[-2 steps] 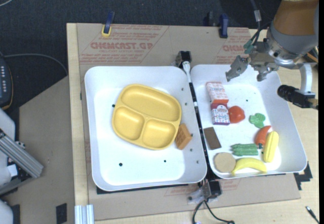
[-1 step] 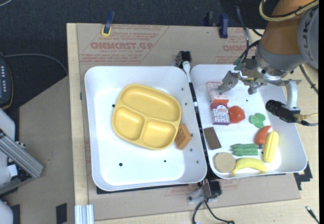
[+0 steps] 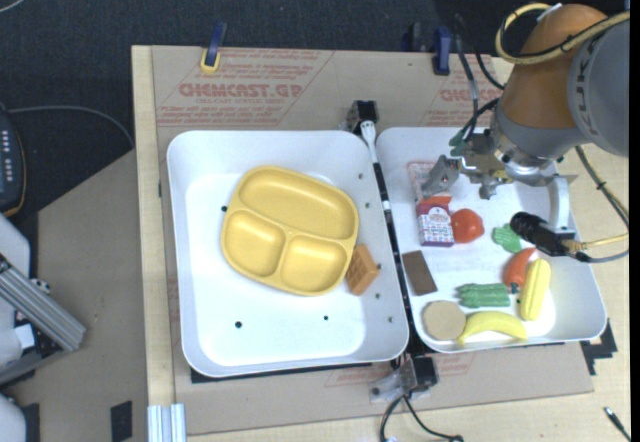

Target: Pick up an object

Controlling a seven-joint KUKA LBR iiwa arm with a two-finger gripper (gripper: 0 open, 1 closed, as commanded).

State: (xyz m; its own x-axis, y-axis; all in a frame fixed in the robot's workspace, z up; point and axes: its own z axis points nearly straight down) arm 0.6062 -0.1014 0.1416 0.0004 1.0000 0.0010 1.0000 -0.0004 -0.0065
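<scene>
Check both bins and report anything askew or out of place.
One oddity: a brown waffle-like piece in the left bin leans tilted against the yellow divided plate instead of lying flat. In the right bin, the toy foods lie loosely jumbled; nothing looks spilled or damaged.

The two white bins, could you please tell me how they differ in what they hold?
The left bin holds one big yellow divided tray and a small brown block; the right bin holds many small toy foods, such as a banana and tomato. The gripper hangs over the right bin, not the left. Both are shallow and white.
</scene>
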